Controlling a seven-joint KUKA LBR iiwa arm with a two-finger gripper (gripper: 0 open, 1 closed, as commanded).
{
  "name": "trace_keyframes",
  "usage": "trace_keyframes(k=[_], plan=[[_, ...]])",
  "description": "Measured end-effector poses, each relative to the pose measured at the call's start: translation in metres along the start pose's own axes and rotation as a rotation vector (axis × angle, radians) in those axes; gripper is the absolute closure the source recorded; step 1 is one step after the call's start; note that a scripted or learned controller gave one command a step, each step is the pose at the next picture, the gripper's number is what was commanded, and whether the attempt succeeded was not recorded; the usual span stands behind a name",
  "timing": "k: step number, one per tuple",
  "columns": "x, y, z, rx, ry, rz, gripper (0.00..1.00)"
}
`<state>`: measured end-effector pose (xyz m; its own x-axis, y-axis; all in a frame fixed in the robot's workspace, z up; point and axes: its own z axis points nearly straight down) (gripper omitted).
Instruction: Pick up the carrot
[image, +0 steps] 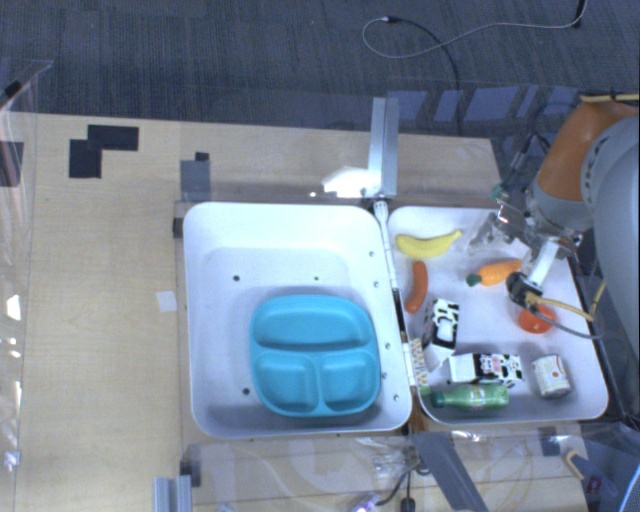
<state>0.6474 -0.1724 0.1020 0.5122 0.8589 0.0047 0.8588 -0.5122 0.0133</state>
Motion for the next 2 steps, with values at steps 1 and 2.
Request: trace_keyframes(k=[1,2], plan=[[0.004,0.012,0.014,0.006,-0.001,-0.274,0.00],[0.007,0.014,0.001,-0.001,0.000,-0.279,1.00]])
